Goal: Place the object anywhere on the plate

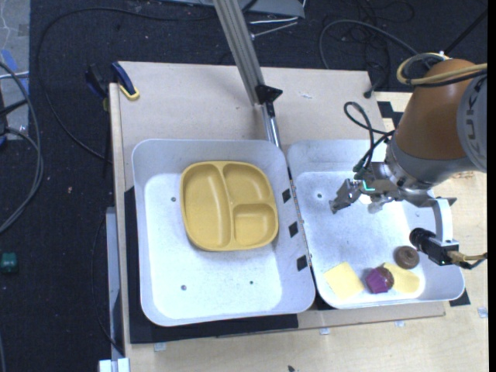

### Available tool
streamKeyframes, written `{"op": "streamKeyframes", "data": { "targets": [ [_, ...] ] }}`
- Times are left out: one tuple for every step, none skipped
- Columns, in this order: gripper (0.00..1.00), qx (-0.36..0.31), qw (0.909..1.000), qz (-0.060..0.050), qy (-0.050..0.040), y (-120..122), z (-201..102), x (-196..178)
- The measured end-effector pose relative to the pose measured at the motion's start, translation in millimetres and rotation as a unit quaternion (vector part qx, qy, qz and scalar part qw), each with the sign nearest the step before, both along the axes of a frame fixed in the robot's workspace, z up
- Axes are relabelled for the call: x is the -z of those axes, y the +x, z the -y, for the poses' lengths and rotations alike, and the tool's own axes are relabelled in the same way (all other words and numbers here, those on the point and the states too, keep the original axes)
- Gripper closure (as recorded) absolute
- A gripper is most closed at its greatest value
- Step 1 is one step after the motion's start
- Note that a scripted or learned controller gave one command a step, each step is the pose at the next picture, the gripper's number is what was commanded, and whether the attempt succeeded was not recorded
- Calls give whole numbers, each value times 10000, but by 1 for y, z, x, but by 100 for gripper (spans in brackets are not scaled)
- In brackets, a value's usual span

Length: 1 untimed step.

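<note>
The object most likely meant, a purple piece (378,279), lies near the front edge of the right bin (325,178), between two pale yellow pieces (343,279) with a small brown round thing (406,257) just beside it. The hand (346,196) hangs above bare bin floor, well apart from them, grasping nothing; whether it is released or clenched I cannot tell. The yellow plate (229,205) sits in the left bin (155,208), its three compartments ready to receive.

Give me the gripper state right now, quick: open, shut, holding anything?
Gripper: over the right bin, above bare floor; whether it is open or shut cannot be told, and nothing is seen in it.
</note>
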State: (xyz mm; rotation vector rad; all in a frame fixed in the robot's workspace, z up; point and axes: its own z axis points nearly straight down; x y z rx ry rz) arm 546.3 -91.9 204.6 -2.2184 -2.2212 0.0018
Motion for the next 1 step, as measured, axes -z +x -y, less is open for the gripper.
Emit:
{"op": "streamKeyframes", "data": {
  "targets": [
    [0, 0, 10000, 6, -1, 0, 0, 0]
  ]
}}
